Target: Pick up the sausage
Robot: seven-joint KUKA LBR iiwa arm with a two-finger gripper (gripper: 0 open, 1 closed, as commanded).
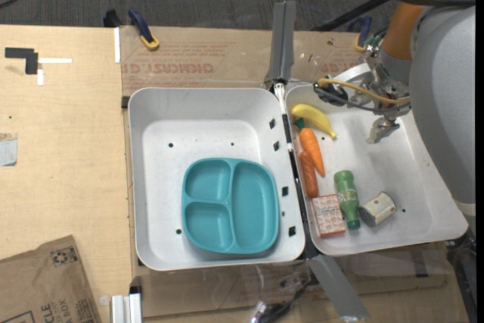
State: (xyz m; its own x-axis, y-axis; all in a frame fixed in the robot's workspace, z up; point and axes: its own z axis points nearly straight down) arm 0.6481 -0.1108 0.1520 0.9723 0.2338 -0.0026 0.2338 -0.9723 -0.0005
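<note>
Nearest the camera, a flat piece of brown cardboard (45, 284) is lying on the wooden bench (60, 132), far off to the left of the tool. A smooth teal plastic plate (231, 206) with three compartments is sitting in the left white bin (151, 110), well apart from the tool. In the right white bin (423, 170), nearer the camera than the tool, a small pink-red carton (327, 214), a green plastic bottle (347, 198) and a short grey-and-tan cylinder (377, 209) are lying close together. Left of the tool, along that bin's left wall, the sausage (309, 179), a slim, smooth orange-red rod, is lying lengthwise, just beyond the carton and touching the tapered orange carrot (311, 150) with its green top. The curved yellow banana (313, 118) is resting past the carrot, near the tool's left. The metallic tool (382, 128) is hanging over the far part of the right bin, nothing visibly in it; whether it is spread or pressed together cannot be told. The grey arm (446, 87) with its orange band (420, 4) is reaching in from the right, looped cables (355, 89) trailing beside it.
</note>
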